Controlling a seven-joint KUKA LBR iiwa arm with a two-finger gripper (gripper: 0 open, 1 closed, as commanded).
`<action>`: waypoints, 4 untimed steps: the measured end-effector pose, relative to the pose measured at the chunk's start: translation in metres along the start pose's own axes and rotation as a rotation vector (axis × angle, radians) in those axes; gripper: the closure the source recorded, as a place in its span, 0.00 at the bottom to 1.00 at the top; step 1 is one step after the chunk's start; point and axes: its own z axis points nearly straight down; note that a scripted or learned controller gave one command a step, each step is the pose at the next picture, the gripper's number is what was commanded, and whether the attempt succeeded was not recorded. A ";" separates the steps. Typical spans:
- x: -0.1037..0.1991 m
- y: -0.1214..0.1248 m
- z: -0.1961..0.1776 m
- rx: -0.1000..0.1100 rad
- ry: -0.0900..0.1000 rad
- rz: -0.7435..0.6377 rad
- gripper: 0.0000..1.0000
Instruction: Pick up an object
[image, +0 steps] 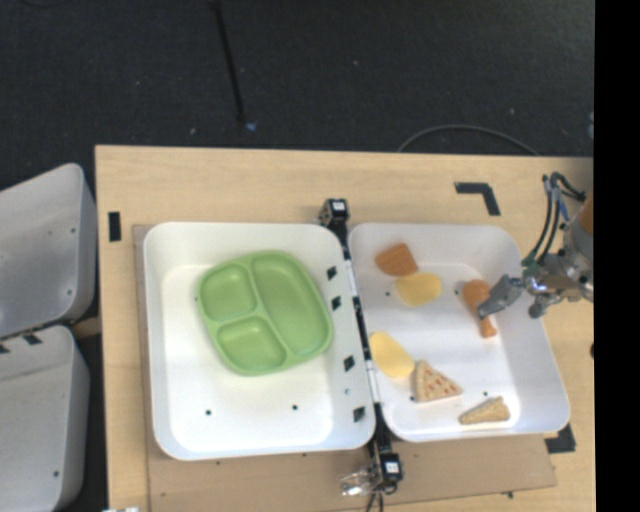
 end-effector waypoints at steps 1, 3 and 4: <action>0.000 0.003 -0.006 -0.011 -0.003 -0.003 0.00; -0.005 0.002 0.078 -0.008 -0.003 -0.001 0.00; -0.006 0.002 0.121 -0.009 -0.003 0.000 0.00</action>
